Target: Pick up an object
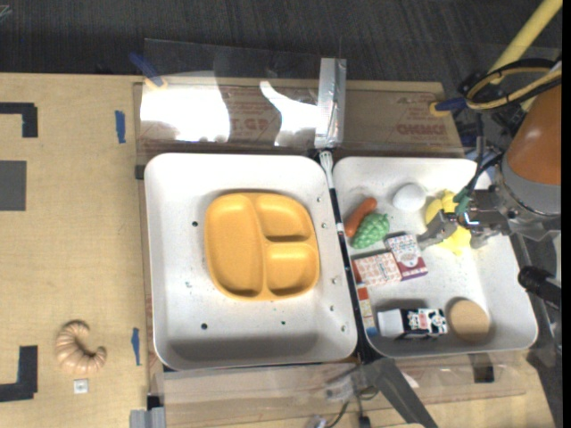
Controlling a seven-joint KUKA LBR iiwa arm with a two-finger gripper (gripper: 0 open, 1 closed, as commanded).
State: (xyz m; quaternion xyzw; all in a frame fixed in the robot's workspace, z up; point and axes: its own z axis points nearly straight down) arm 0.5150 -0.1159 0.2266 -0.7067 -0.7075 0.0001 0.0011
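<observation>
Hovering gripper [449, 224] (over right bin [500, 337])

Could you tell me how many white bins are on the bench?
2, side by side: the left bin holds a yellow plate; the right bin holds small items.

yellow object [440, 207], right bin [508, 279], beside white ball [409, 196]

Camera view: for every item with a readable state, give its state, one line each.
Yellow divided plastic plate: upright in the left white bin, compartments bare.
Orange carrot toy: lying in the right white bin, touching the green bumpy toy.
Red printed card packet: lying flat.
Round tan bread roll: resting near the bin's lower right corner.
Gripper: low over the yellow object.
</observation>
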